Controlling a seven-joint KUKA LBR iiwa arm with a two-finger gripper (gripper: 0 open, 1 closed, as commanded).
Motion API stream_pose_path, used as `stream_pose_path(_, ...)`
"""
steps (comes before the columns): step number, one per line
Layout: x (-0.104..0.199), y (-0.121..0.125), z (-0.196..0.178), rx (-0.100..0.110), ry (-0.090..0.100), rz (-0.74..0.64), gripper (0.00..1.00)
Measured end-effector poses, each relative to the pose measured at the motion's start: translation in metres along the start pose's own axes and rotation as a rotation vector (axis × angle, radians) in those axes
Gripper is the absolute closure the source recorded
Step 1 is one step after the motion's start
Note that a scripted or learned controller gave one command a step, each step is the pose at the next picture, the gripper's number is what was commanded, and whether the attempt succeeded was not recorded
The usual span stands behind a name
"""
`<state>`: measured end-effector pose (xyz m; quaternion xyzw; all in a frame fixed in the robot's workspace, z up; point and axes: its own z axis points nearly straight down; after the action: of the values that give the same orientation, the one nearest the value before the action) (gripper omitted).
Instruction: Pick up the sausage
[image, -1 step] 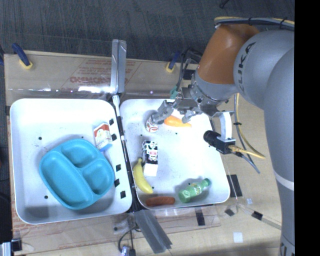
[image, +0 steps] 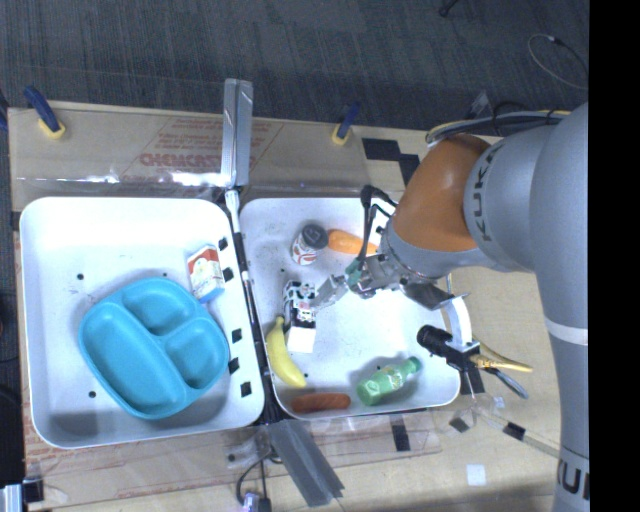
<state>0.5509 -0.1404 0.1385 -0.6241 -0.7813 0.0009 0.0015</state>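
your reddish-brown sausage (image: 319, 402) lies flat at six o'clock in the right shallow white bin (image: 440, 392), against its front wall — just right of the yellow banana's (image: 283, 355) lower tip and left of the green plastic bottle (image: 388, 381). the two-finger gripper (image: 335, 287) hovers near the bin's middle, well apart from the sausage; whether it's parted or closed, you cannot tell.

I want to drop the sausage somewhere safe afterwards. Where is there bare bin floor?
The left bin has bare floor along its top, above the blue tray and small carton. The right bin is crowded: banana, sausage and green bottle line its bottom; a small patch lies mid-floor.
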Motion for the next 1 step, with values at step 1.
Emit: stream_pose_path(1, 0.0215, -0.0026, 0.0329, -0.025, -0.014, -0.016, 0.00)
